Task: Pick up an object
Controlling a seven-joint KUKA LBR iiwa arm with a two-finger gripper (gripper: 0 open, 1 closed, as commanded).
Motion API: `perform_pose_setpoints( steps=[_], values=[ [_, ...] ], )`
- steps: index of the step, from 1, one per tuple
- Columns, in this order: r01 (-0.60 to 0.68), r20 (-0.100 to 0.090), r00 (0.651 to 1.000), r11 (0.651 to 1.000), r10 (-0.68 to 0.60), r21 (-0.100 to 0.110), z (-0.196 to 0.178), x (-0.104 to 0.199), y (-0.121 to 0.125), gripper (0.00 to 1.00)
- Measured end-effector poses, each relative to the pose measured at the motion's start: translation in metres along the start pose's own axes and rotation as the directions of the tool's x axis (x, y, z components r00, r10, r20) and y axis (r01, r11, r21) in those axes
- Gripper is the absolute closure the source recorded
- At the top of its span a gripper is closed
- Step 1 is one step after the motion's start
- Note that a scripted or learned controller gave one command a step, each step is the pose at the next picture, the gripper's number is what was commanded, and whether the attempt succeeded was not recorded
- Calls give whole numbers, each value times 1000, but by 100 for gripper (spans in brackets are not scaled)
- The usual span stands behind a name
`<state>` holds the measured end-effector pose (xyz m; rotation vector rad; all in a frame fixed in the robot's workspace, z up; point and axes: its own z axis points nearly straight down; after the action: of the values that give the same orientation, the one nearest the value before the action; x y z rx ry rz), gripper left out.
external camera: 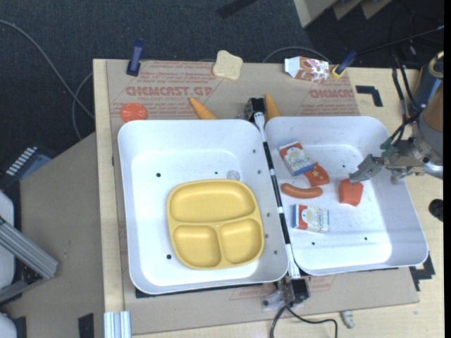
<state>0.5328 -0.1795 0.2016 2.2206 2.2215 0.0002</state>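
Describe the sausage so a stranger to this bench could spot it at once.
Start at the right white bin, the one without the yellow tray. Near its left wall, the sausage lies flat between two small cartons. It is the only long, thin, rounded orange-red piece there; the red block beside it is stubby.

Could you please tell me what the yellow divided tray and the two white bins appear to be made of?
The yellow tray looks like moulded plastic with a smooth, slightly matte finish: uniform colour, rounded compartment walls. The left bin and right bin seem to be thin formed white plastic, judging by their soft rounded rims and faint sheen.
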Motion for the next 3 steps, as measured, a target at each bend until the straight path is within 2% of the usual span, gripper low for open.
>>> perform_pose_setpoints(
  steps=[1, 2, 3],
  values=[
    [1, 0, 1000, 1000, -1, -1, 97, 21, 54, 0],
    [0, 1, 1000, 1000, 0, -15, 111, -8, 14, 0],
    [-1, 8, 1000, 1000, 2, -26, 97, -10, 17, 100]
  ],
)
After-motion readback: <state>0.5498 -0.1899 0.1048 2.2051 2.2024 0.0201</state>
